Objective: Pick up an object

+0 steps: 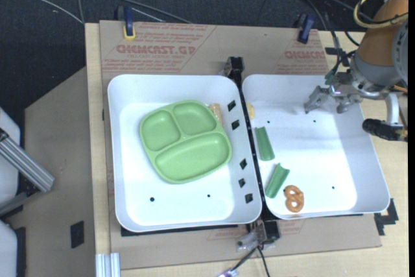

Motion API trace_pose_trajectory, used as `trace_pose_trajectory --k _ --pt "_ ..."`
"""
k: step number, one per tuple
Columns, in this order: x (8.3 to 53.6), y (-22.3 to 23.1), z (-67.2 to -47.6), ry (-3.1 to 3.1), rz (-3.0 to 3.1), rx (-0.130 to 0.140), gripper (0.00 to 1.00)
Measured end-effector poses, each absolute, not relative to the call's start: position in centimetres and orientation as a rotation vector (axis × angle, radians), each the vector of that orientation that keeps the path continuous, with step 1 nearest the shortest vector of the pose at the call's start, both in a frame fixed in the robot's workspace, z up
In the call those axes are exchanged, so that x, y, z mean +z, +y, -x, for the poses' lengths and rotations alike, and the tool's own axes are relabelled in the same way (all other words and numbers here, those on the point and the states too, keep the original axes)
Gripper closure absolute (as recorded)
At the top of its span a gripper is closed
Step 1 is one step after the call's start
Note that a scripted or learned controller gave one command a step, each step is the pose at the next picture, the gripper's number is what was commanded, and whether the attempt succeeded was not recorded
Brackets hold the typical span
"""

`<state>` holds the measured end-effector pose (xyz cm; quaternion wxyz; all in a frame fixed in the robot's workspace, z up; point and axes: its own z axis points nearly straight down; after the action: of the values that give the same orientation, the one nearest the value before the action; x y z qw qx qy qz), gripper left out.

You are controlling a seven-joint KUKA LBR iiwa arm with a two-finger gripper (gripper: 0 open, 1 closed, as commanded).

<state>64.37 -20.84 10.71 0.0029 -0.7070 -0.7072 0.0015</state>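
Observation:
My gripper (327, 102) hangs over the back of the right bin (350, 159), its two fingers spread apart with nothing between them. Well in front of it and to the left lie two green sticks: one (264, 143) close to the bin's left wall, the other (277, 180) slanted a bit nearer the front. A small brown pretzel (294, 198) rests beside the second stick near the front edge. In the left bin (130, 198) sits a green divided plate (185, 141), with a pale yellowish piece (215, 113) at its back right corner.
A black divider with clips (242, 133) runs between the two bins. The cardboard-covered bench (162, 45) extends behind them, with blue clamps (130, 23) at the back. Cables trail across the dark floor beyond.

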Motion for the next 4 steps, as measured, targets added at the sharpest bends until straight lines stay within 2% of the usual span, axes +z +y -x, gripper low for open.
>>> trace_pose_trajectory --k 1,2,4 --pt "8.4 -20.8 -64.3 -2.22 2.217 0.003 0.0" --pt "9.8 -20.8 -64.5 -2.225 2.219 -0.001 1.0" --pt "22.9 -20.9 -64.5 -2.23 2.226 -0.007 1.0"
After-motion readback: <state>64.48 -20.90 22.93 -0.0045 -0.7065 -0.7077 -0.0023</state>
